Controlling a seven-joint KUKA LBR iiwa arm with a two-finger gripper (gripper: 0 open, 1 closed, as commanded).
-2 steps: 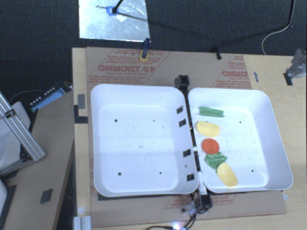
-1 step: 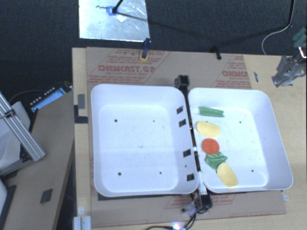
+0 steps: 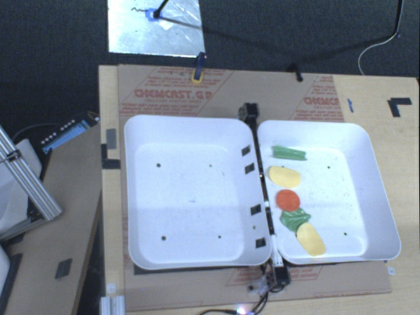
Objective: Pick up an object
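Dark carpet all round, bench in the middle, protective sheet [image 3: 216,94] on it stamped "CHEMCAST GP" in red at 12 o'clock; a second stamp toward 1 o'clock looks like the same word but I can't read it cleanly. Left bin [image 3: 190,189] and right bin [image 3: 374,176] sit edge to edge, clipped along the seam, I guess so they don't slide when I poke around.

All the pickable stuff is in the right bin, strung down its 9 o'clock side near the seam: green strip [image 3: 289,153] at the top; yellow oval [image 3: 284,176] under it; red disc [image 3: 287,199] next; green lump [image 3: 293,218] touching the disc; second yellow [image 3: 311,239] toward 6 o'clock, touching the lump. The top yellow oval has space around it, so that'd be my pick; being close to the wall might cramp the approach, though.
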